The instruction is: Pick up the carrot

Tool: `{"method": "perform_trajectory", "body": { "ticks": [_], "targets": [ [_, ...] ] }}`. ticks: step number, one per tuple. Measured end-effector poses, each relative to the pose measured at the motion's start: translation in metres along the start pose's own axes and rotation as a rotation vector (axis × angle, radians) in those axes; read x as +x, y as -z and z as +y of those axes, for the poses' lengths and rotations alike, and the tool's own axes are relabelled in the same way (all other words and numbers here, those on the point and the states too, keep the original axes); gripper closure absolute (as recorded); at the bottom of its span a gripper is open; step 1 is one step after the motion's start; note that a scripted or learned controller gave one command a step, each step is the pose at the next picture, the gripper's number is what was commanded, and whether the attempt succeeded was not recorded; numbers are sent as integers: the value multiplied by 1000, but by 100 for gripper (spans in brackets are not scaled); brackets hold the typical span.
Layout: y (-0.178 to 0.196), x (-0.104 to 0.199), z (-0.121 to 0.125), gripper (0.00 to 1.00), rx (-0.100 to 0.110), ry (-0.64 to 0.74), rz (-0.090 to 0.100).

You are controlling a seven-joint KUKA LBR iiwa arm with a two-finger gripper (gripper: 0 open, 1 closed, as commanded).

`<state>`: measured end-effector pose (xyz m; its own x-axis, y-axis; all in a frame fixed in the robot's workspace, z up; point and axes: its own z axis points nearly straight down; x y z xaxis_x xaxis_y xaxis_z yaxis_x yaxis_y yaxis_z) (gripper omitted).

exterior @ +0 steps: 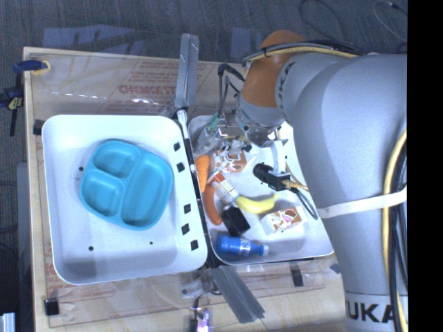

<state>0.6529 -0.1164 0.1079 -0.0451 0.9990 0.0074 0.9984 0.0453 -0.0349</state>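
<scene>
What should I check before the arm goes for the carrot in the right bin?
1. Carrot located: ok. It lies along the right bin's left wall, lengthwise.
2. Carrot free of the gripper: ok, nothing shows between them; the gripper sits above the carrot's far end.
3. Finger state: cannot tell, the wrist hides it.
4. Room around the carrot: not ok. A small carton and a black item press against its right side, the wall on its left.
5. Other clutter: banana and blue bottle lie close by.
6. Left bin: ok, the blue divided plate sits apart from the work.
</scene>
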Motion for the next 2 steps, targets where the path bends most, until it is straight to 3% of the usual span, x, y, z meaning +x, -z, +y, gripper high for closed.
{"method": "perform_trajectory", "body": {
  "ticks": [1,2],
  "targets": [
    [51,2,1,0,-34,83,-9],
    [1,7,-3,0,-58,198,-31]
  ]
}}
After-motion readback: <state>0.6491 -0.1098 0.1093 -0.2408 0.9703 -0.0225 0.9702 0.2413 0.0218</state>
